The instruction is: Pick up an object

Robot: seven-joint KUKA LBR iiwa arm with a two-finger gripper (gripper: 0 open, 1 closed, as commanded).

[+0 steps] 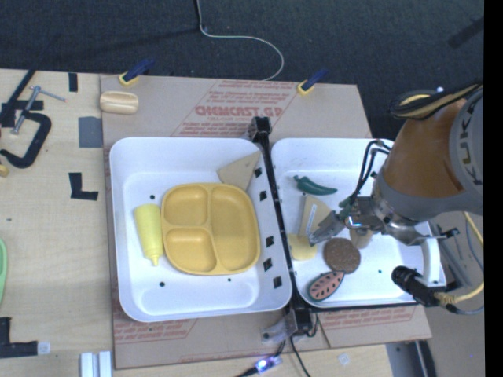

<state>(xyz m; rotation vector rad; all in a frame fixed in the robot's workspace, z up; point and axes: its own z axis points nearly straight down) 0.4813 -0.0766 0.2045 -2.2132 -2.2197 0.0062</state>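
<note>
You cannot tell whether the gripper (324,230) touches the pale yellow piece (302,246) under its tips; the fingers blur together there. The tan wedge (241,170) lies partly hidden under the yellow divided plate (211,228). The arm (428,163) is cut off at the right edge, and a green thing (2,269) at the left edge.
</note>
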